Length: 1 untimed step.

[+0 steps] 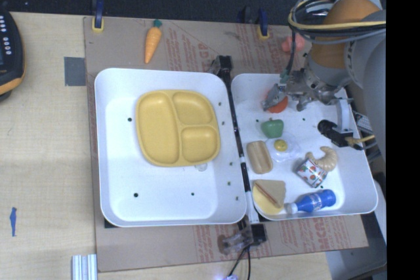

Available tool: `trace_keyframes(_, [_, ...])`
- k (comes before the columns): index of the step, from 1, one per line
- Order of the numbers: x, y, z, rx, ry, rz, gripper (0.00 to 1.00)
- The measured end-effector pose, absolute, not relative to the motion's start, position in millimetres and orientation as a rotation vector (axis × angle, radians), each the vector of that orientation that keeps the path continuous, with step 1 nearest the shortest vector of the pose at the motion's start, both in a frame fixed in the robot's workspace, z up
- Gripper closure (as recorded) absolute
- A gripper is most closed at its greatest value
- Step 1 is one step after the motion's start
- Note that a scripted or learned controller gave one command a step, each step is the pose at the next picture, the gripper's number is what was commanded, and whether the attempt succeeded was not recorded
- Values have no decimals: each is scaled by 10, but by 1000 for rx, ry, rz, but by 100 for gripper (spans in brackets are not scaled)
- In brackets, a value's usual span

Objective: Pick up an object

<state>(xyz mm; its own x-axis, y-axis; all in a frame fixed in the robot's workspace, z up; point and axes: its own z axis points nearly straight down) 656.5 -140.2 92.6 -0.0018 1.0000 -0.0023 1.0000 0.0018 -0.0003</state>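
My gripper (286, 91) hangs low over the far part of the right bin (357, 197), reaching in from the right. A small red-orange object (275, 103) lies right under its tip, partly hidden; whether it is gripped cannot be told. Just in front lie a green pepper (272, 126) and a small yellow ball (280, 145). Further forward are a tan bun (258, 157), a croissant (325, 157), a patterned can (310, 172), a sandwich wedge (269, 195) and a blue bottle (316, 200).
The left bin (118, 187) holds a yellow divided plate (177, 126). A toy carrot (152, 41) lies on the brown board beyond the left bin. A dark device (9, 52) sits at the far left edge of the bench.
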Motion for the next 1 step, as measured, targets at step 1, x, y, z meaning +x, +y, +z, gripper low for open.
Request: trace_keyframes(1, [6563,-1228,921,2217,2230,-5,0])
